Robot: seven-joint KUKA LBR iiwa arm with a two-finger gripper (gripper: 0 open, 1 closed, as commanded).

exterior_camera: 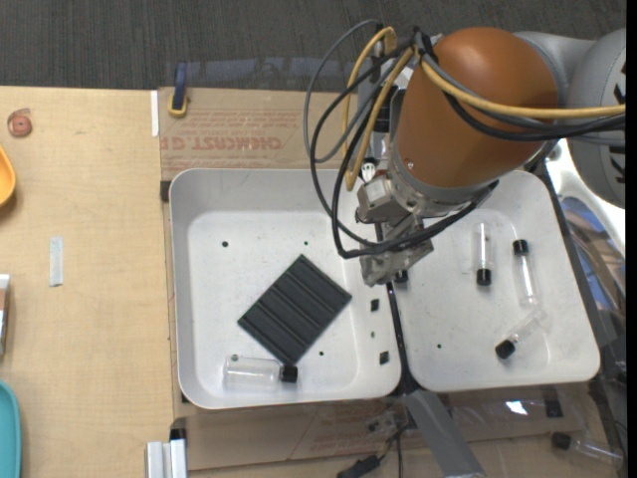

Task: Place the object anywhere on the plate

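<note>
A black ribbed square plate point(296, 307) lies tilted in the left bin point(199, 267). A clear vial with a black cap point(259, 371) lies on the bin floor just below the plate's lower corner, not on it. Three more clear vials with black caps lie in the right bin point(557, 357): one upright-lying vial point(483, 255), a second vial point(523, 269) beside it, a third vial point(520, 334) lower down. My gripper point(396, 267) hangs over the divide between the bins, under the orange wrist band, right of the plate.
Cables loop off the wrist above the bins. A cardboard sheet point(239, 132) lies behind the left bin. The wooden bench at left carries a small clear piece point(56, 262) and an orange object point(5, 177) at the edge.
</note>
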